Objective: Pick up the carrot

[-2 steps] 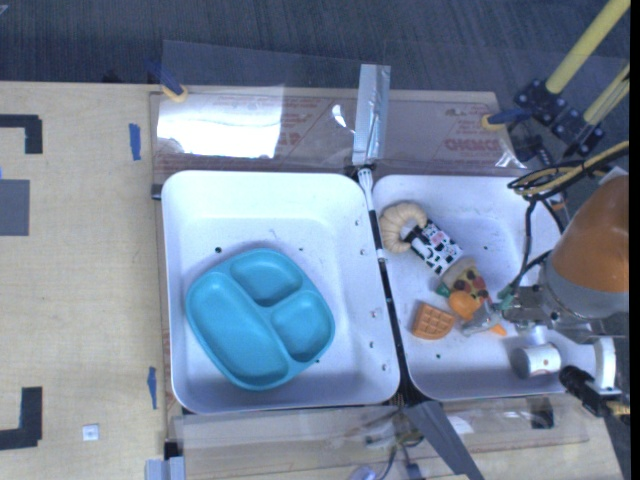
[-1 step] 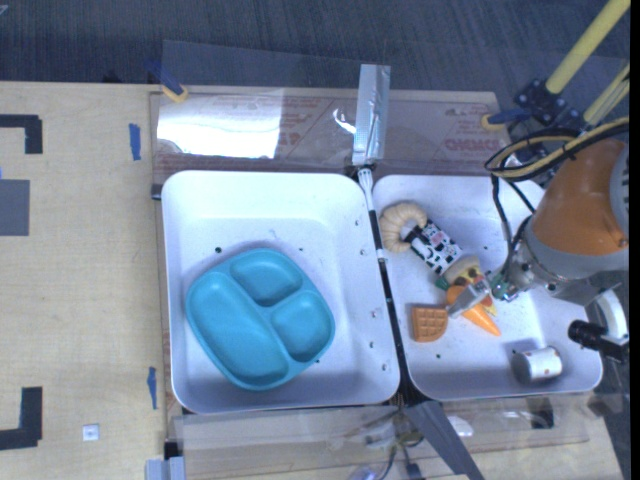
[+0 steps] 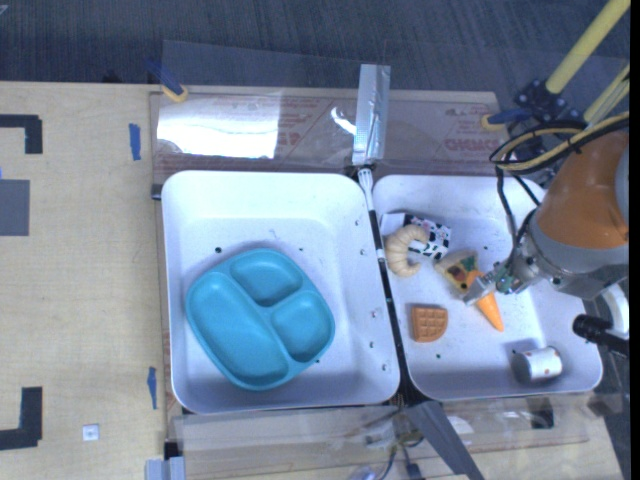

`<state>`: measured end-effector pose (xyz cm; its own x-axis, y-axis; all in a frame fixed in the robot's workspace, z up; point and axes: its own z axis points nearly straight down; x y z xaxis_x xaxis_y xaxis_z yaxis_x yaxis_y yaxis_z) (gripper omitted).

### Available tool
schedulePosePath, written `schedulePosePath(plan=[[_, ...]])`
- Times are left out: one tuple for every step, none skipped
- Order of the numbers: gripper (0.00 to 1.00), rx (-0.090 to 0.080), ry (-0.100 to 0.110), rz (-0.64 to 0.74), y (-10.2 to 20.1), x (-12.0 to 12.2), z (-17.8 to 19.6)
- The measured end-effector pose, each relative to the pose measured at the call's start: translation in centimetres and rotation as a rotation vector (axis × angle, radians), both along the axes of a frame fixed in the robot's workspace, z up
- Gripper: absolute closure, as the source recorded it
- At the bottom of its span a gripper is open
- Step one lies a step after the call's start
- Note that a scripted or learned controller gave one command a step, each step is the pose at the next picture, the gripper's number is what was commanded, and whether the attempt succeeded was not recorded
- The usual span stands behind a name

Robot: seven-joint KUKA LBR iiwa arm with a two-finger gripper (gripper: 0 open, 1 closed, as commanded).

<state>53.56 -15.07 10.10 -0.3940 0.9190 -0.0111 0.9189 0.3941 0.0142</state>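
carrot (image 3: pixel 490 311) lies in the right bin (image 3: pixel 570 368), out in the open floor toward that bin's right side, its long axis slanting from a green-topped upper-left end near the gripper down to an orange tip that points at the bin's lower right corner. to its left sit a waffle (image 3: pixel 429 323), a croissant (image 3: pixel 404 249) and a small multicoloured toy (image 3: pixel 461 271), the toy just beside the carrot's top. gripper (image 3: pixel 508 280) hangs right over the carrot's green end, touching or nearly so, and i cannot tell its state.
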Motion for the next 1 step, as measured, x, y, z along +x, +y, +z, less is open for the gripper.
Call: schedulePosePath(plan=[[1.0, 0.006, 0.006, -0.084, 3.84, 3.37, 9.46]])
